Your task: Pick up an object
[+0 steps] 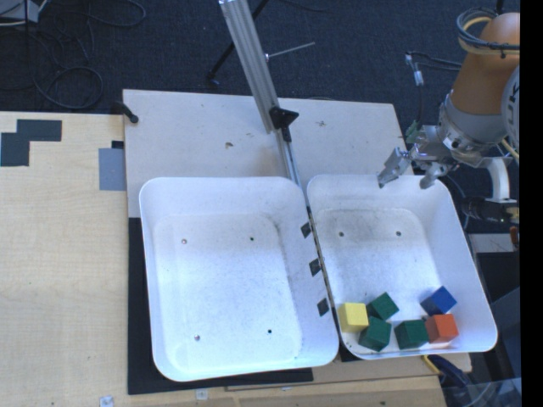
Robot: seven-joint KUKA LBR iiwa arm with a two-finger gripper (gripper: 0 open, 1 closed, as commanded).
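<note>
Lying in the near part of the right bin [454, 253], six small blocks form a loose cluster: a yellow block [354, 315] at the left, a dark green block [383, 305] just beside it, two more green blocks [374, 335] [411, 334] along the near wall, an orange-red block [442, 327] touching the rightmost green one, and a blue block [439, 299] just beyond it. Any of these may serve as the object to be picked; none is lifted, and all rest on the bin floor. The far half of this bin is bare. The left bin [170, 227] sits just beside it, the two rims meeting along a line of small black clips [316, 265]. A slanted aluminium rail [254, 66] rises from the far end of that junction. The gripper [411, 171] hangs above the far rim of the right bin, well apart from the blocks, with its two fingers spread and nothing between them. Behind it, the grey arm with its orange band [496, 36] enters from the right. Judged from this arrangement, the task stands at its outset: approach, descent, closure and lift all remain to be done.
</note>
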